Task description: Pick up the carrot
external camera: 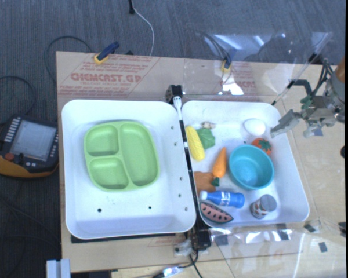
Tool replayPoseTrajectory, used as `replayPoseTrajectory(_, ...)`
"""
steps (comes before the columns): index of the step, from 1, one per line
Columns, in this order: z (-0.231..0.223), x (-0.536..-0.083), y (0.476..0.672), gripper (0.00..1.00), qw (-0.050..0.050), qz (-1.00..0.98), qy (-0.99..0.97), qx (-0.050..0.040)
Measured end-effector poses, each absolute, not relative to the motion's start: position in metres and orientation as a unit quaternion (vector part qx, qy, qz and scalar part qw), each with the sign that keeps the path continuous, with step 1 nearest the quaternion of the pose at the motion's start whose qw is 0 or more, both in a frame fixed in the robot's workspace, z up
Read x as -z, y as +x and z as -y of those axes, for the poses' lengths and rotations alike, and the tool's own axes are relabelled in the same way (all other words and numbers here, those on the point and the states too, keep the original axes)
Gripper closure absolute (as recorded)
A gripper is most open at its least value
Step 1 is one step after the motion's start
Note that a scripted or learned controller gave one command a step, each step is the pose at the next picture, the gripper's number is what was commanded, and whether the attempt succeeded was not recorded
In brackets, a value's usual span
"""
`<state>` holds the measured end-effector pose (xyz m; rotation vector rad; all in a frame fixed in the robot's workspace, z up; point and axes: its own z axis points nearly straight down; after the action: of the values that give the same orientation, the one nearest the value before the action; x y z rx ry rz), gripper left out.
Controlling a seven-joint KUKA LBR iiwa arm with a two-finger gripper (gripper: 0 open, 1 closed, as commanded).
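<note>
Nothing yet grasped: carrot (220,162) untouched in right bin (290,161), tip up between corn cob (194,142) and blue bowl (252,166), with tool (304,120) outside the bin's right rim, well apart, finger state impossible to tell, whole pick left.

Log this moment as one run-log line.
end effector: above right bin's upper right rim | carrot: in right bin, left of blue bowl | not grasped

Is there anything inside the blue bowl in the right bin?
The blue bowl looks bare inside; its visible blue floor holds nothing. The carrot lies just outside its left rim. Whatever is underneath the bowl is covered.
</note>
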<state>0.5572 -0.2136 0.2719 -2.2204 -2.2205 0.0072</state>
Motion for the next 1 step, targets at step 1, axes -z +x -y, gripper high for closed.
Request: replayPoseTrajectory(1,0.1601,-0.1370,0.5820,0.00,0.005,0.707,-0.707,-0.0037)
